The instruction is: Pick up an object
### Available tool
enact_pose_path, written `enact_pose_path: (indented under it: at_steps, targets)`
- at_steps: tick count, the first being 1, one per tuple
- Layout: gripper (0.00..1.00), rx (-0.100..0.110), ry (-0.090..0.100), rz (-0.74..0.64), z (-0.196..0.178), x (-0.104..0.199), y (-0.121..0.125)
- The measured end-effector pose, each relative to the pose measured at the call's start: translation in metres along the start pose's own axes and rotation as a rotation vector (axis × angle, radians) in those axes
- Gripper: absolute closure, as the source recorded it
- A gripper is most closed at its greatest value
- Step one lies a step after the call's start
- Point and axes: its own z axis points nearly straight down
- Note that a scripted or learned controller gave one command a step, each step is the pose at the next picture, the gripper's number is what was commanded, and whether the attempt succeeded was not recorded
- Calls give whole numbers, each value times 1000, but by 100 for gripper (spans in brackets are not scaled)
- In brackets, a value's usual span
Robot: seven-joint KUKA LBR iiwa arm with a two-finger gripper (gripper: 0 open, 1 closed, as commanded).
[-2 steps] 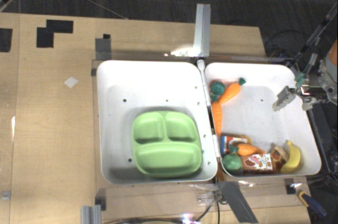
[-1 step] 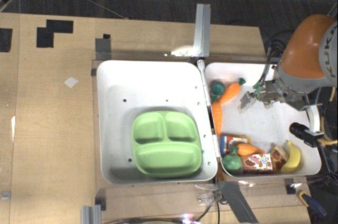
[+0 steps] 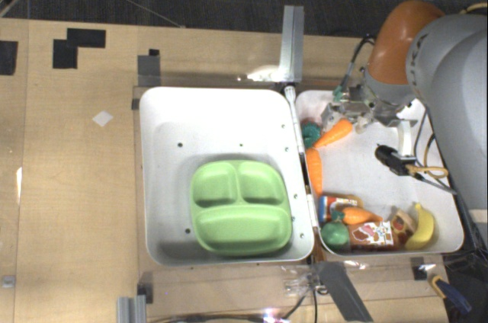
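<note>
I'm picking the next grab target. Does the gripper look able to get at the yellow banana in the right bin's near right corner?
Probably yes. The yellow banana lies uncovered on top, with only the brown carton beside it. The gripper is across the right white bin, near the orange carrot, with bare floor between them.
</note>
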Motion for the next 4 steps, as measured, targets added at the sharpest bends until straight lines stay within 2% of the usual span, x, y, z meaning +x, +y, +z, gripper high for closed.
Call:
enact_pose_path:
  at_steps: [1,2,3,4]
  targets:
    - [0,-3,-1,10,-88,27,14]
    - [0,0,0,-343,0,-4,13]
    - [0,-12,0,-202,7,-17,3]
    - [0,-5,-1,-394,-55,-2,14]
